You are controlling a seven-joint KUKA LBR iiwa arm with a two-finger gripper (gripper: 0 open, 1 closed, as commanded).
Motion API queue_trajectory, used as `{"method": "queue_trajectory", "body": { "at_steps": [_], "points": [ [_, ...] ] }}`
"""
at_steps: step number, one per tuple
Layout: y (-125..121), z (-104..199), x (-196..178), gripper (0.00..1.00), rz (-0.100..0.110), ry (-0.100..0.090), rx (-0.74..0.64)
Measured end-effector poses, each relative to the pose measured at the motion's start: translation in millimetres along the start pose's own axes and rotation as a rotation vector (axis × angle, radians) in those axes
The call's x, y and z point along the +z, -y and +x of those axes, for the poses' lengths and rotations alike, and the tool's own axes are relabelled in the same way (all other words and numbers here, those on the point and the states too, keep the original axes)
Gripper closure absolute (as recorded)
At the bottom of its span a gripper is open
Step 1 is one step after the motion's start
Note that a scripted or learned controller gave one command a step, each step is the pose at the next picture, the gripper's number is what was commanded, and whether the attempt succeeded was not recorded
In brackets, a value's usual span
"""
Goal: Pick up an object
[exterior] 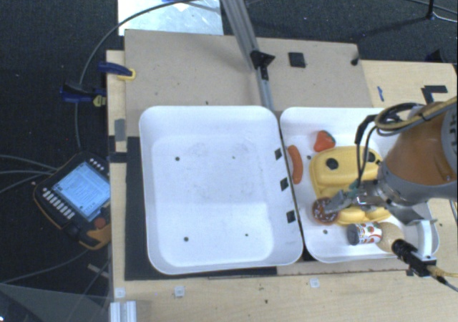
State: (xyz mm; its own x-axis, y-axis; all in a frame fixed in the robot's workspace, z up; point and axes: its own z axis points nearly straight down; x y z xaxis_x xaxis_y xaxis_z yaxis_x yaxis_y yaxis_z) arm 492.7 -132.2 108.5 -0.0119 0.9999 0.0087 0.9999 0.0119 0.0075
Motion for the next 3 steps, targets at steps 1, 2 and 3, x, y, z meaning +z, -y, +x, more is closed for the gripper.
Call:
{"method": "queue_trajectory", "body": {
  "at_steps": [1,2,3],
  "points": [
    [-3,6,-13,1.00,0.000,-0.014,-0.008],
    [-14,2,-71,1.00,0.000,0.011,0.006],
    [-16,2,-119,1.00,0.001,0.010,0.006]
  ]
}}
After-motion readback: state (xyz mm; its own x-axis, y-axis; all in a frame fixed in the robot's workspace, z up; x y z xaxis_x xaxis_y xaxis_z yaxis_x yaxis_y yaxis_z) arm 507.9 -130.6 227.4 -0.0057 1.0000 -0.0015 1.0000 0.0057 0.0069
